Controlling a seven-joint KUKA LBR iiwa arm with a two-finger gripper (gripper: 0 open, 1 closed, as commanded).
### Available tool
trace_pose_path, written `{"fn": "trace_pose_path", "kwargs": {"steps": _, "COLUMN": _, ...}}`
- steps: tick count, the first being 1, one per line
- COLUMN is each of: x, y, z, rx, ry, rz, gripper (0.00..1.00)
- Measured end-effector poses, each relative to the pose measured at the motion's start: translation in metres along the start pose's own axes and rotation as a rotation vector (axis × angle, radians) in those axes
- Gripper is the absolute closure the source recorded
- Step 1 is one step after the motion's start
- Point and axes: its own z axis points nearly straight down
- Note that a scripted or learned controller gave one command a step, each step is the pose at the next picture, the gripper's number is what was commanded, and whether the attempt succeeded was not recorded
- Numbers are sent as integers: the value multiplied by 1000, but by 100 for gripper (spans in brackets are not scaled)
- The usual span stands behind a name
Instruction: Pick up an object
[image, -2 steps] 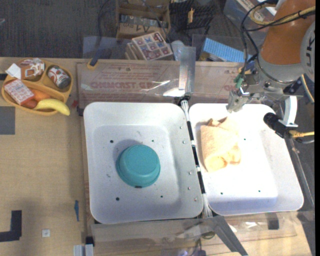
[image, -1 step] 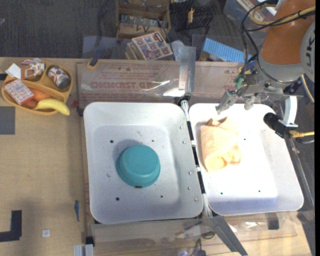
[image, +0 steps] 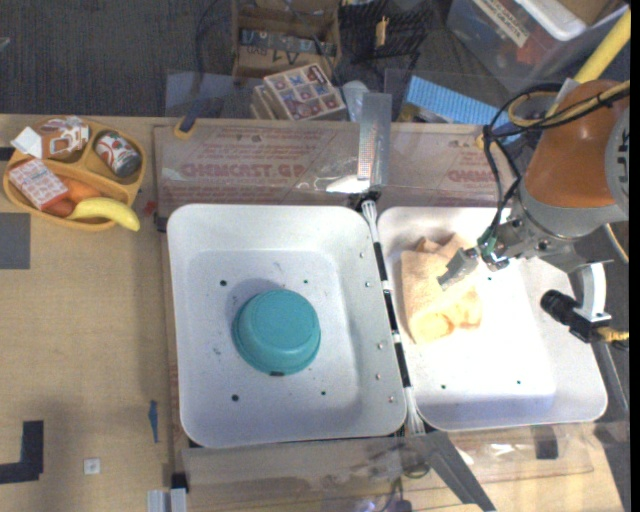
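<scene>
End effector (image: 462, 268) low in right bin (image: 520, 400), over its upper-left part, tip directly above tan folded cloth (image: 428, 282); finger opening cannot be told from this angle, nor whether anything is gripped; contact with cloth also unclear. Wrist with green detail just up and right of tip; grey arm (image: 580, 205) with orange band entering from right edge, yellow and black cables looped above it; black fitting on arm's lower side near bin's right wall.

Cloth lying against left wall of right bin, upper half; pale yellow rounded object (image: 445, 318) touching cloth's lower edge, partly overlapping it, exact nature not clear. Remainder of right bin floor bare white, a few small dark holes visible.

Left bin (image: 200, 240) touching right bin along shared centre rim; teal bowl (image: 277, 331) upside down near middle of its floor, well apart from cloth and end effector.

Cardboard panel (image: 260, 168) with faint red lettering standing along far edge of both bins; shiny metal strip upright at centre junction. Wooden tabletop (image: 80, 330) to left of bins; yellow tray (image: 70, 180) at its upper-left corner holding banana, orange items and small printed packages. Dark floor beyond tabletop with boxes, printed cartons and a blue sheet.
</scene>
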Motion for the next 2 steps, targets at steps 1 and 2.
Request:
{"fn": "trace_pose_path", "kwargs": {"steps": 1, "x": -20, "y": -31, "z": 90, "rx": -8, "ry": -3, "rz": -7, "gripper": 0}}
{"fn": "trace_pose_path", "kwargs": {"steps": 2, "x": -22, "y": -31, "z": 79, "rx": -11, "ry": -4, "rz": -3, "gripper": 100}}
